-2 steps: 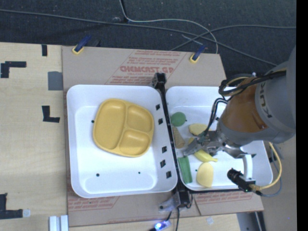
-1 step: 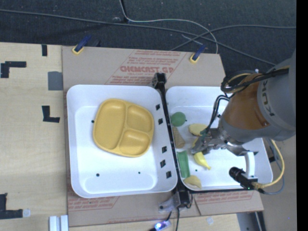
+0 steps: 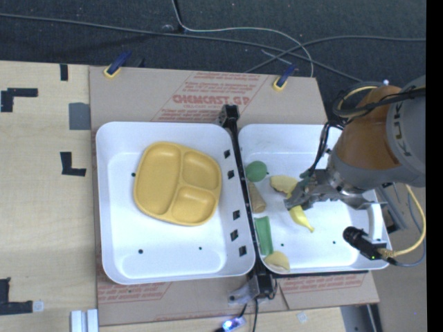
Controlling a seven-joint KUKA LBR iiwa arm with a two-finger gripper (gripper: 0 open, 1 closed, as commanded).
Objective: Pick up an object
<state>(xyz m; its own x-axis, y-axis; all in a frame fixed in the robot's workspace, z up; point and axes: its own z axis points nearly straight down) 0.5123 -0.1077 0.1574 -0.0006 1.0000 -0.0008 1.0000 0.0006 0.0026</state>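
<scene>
1. Arm [image 3: 377,144] reached in from 3 o'clock, jaws [image 3: 302,198] low over the right bin [image 3: 315,261], at about its centre.
2. Banana [image 3: 302,217] lay just at 6 o'clock of the jaws, touching or nearly so; could not tell whether gripped.
3. Jaws' state not readable: dark, blurred, seen from above.
4. Other pieces in the same bin: yellow bit [image 3: 282,183] at 9 o'clock of the jaws, green ball [image 3: 257,171] at 10 o'clock, tan piece [image 3: 257,200], green stick [image 3: 263,234], pale wedge [image 3: 278,260] at 7 o'clock.
5. Yellow plate [image 3: 177,183] sat in the left bin [image 3: 111,206], well apart.
6. Step judged: descent onto the grasp, lift not yet begun.
7. Next move judged to call for closing squarely on the banana or the yellow bit, then a straight rise clear of the bin wall.
</scene>
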